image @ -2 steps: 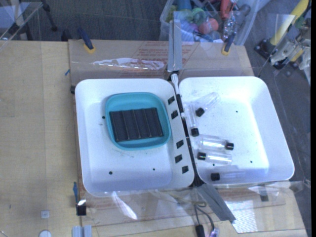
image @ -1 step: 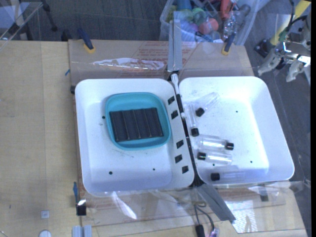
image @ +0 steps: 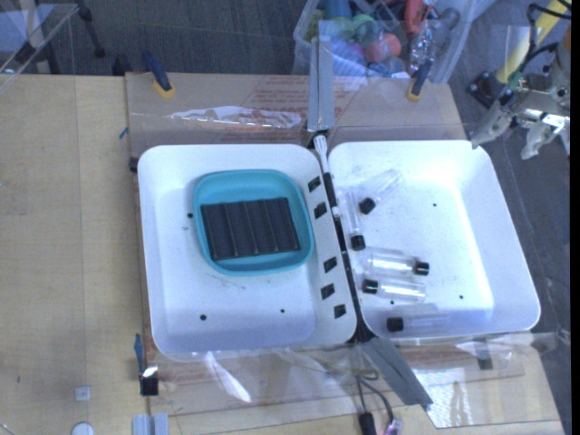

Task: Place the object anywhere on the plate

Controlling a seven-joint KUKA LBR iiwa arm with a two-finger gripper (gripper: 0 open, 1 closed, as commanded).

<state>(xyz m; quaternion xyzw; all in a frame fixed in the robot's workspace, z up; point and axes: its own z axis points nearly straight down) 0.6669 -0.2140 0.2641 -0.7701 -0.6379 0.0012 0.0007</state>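
Note:
A teal plate [image: 292, 188] with rounded corners lies in the left bin [image: 163, 243]. On the middle of the plate rests a flat black ridged rectangle [image: 249, 227]. My gripper [image: 517, 127] hangs outside the bins, past the far right corner of the right bin [image: 489, 243]. Its pale fingers stand apart with nothing between them. It is well away from the plate and the black rectangle.
Several clear vials with black caps lie in the right bin, among them one [image: 379, 187] near the back and one [image: 396, 265] near the middle. A divider [image: 331, 234] with black clips separates the bins. A clear tub of toys [image: 390, 16] stands behind.

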